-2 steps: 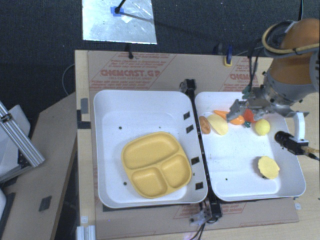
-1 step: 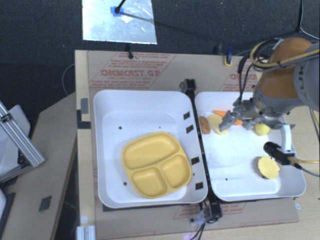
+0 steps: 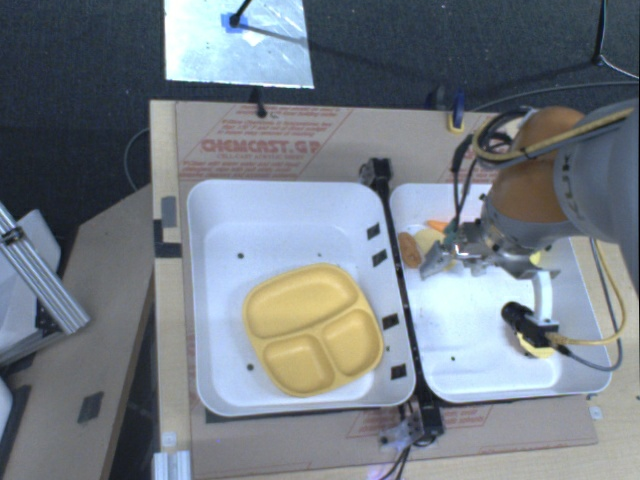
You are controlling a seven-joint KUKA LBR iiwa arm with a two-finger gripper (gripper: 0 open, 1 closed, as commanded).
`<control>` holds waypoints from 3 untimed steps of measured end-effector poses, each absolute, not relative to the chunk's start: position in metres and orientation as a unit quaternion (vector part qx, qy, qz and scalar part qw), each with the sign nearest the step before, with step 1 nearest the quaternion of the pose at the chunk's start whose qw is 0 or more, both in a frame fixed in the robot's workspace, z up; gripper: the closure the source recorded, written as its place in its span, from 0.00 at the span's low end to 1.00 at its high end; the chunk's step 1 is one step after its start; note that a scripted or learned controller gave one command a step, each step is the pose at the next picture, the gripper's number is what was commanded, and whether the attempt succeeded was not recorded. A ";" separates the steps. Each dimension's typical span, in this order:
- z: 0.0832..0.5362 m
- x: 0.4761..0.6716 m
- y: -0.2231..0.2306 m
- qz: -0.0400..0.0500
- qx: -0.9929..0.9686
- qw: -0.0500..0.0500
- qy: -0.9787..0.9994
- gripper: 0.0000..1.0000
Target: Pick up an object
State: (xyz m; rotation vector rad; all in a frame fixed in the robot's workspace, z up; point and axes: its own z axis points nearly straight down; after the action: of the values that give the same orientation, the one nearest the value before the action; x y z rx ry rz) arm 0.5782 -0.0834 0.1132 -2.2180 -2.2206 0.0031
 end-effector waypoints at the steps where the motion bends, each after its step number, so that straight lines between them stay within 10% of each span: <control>1: 0.128 0.580 -0.084 -0.001 -0.707 -0.001 -0.707 1.00; 3: 0.227 0.583 -0.080 -0.002 -0.705 -0.002 -0.709 1.00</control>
State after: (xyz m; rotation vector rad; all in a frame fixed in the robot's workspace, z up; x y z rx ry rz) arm 0.5833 -0.0799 0.2274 -2.2197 -2.2298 -0.0056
